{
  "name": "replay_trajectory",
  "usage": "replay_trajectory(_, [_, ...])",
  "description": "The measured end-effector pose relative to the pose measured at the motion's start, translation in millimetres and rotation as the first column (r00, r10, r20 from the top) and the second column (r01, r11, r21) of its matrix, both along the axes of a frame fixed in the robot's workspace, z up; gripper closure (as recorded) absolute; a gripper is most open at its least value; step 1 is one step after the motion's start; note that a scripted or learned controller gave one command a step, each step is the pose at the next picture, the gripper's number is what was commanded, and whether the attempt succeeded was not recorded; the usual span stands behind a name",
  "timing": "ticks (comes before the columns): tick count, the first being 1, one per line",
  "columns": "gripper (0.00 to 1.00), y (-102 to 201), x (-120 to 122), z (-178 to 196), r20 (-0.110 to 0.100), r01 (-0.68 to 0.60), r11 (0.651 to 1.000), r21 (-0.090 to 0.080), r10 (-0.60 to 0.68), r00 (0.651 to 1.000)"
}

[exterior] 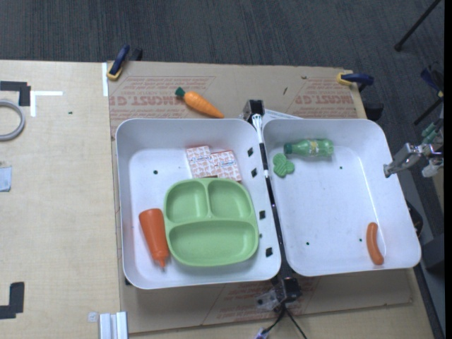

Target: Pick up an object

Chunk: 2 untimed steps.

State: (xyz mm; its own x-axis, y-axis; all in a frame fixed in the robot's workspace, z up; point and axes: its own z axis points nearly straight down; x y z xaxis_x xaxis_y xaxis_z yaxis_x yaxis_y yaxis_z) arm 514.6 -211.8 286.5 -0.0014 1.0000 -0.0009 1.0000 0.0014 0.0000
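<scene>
Since my gripper (pixel 413 157) sits at the right bin's (pixel 332 260) 3 o'clock rim, can't tell its state, I'd descend squarely over the sausage (pixel 374 244) at 5 o'clock.

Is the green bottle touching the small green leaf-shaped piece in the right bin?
Apart. The camera view shows white bin floor between the green bottle and the green piece.

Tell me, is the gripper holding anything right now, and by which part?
Nothing is held. The gripper sits at the right bin's outer edge, with no object between its fingers.
</scene>
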Motion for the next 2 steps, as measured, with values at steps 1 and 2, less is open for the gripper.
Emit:
replay_trajectory(1, [0.0,16,-37,-133,0.0,-0.004,1.0,0.001,0.004,1.0])
replay_trajectory(2, [0.0,5,-33,-194,0.0,-0.39,0.921,0.001,0.39,0.921])
